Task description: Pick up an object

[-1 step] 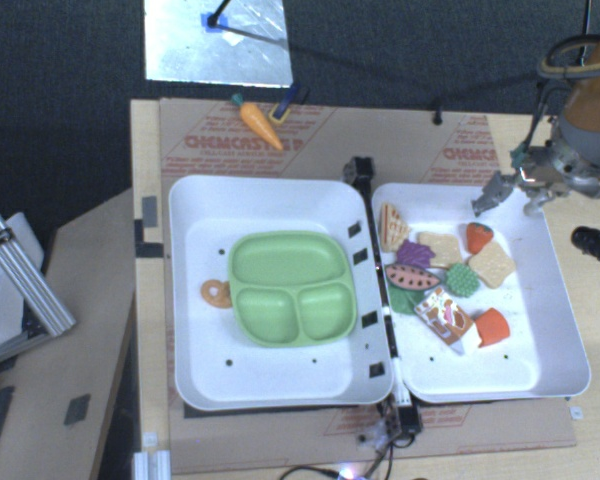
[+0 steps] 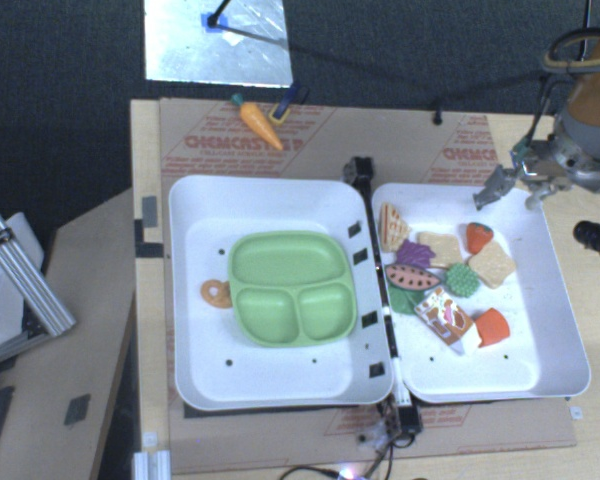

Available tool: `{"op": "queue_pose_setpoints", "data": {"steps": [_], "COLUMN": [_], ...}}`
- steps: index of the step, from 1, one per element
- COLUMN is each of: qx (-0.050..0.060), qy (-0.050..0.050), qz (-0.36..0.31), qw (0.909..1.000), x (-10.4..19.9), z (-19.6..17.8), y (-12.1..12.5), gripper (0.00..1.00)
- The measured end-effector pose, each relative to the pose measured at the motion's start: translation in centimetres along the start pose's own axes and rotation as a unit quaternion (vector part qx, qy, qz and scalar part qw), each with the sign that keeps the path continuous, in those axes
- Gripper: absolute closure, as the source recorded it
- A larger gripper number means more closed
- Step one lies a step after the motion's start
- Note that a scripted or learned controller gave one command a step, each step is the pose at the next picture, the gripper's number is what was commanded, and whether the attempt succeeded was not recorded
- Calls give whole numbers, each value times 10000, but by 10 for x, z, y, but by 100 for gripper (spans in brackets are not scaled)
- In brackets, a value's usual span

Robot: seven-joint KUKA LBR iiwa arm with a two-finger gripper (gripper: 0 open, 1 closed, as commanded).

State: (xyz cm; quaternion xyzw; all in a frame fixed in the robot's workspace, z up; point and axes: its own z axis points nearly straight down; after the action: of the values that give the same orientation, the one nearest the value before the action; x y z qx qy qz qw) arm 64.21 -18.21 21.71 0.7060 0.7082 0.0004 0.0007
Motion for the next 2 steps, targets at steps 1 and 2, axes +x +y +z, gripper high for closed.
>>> {"op": "queue_pose_setpoints", "data": {"steps": [1, 2], "qx": [17, 19], "qy": [3, 4], "qz": [-8, -12], "qw": [10000, 10000], "x": [4, 3], "z": [62, 124], "y": [1, 3], "gripper": [0, 0]}}
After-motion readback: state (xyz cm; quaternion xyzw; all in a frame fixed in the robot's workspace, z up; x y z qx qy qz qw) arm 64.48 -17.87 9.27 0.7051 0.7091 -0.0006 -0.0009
